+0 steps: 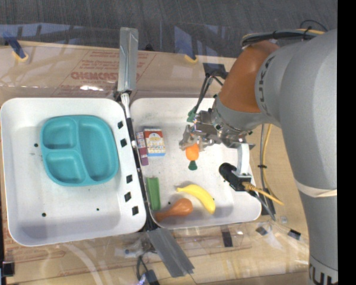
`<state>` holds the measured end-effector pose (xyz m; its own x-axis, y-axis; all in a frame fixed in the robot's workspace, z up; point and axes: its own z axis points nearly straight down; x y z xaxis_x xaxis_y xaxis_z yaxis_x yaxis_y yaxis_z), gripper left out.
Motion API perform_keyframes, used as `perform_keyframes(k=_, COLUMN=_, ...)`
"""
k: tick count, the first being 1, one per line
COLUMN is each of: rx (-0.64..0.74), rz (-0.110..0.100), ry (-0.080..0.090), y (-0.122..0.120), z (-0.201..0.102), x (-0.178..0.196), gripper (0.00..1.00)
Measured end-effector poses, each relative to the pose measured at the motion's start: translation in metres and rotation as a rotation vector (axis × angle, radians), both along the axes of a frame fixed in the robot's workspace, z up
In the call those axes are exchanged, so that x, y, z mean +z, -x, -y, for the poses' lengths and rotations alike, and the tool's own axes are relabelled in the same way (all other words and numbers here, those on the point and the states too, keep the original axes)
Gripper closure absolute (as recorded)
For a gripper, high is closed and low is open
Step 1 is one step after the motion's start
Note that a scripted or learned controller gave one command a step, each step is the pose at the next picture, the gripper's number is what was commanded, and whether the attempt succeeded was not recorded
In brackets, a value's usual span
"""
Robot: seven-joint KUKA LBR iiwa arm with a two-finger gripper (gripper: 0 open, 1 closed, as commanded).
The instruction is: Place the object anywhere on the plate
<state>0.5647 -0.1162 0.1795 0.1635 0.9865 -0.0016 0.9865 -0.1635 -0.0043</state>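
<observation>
Nearest the lens, my gripper [197, 140] hung above the right bin [166, 108], pinching the small carrot [192, 154] at its orange top; it looked light, stiff, slippery. Plate [79, 149] waited at nine o'clock.

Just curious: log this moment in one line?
gripper: over right bin | small orange carrot toy: at fingertips, grasp unclear | teal divided plate: left bin

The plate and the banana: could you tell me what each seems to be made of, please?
Plate: probably moulded plastic, going by its even teal colour, rounded edges, three pressed compartments and dull sheen.
Banana: likely a plastic toy, since its yellow is smooth, uniform and unblemished, though real fruit cannot be excluded at this resolution.
</observation>
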Motion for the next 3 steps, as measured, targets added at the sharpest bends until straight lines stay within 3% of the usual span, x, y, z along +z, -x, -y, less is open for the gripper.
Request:
perform_keyframes(k=1, rx=0.087, rz=-0.005, ry=-0.002, y=0.030, z=-0.080, x=0.009, gripper=1.00)
perform_keyframes(k=2, rx=-0.019, rz=-0.004, ry=0.000, y=0.013, z=-0.151, x=0.019, gripper=1.00)
perform_keyframes(k=3, rx=0.106, rz=-0.005, ry=0.000, y=-0.037, z=-0.207, x=0.008, gripper=1.00)
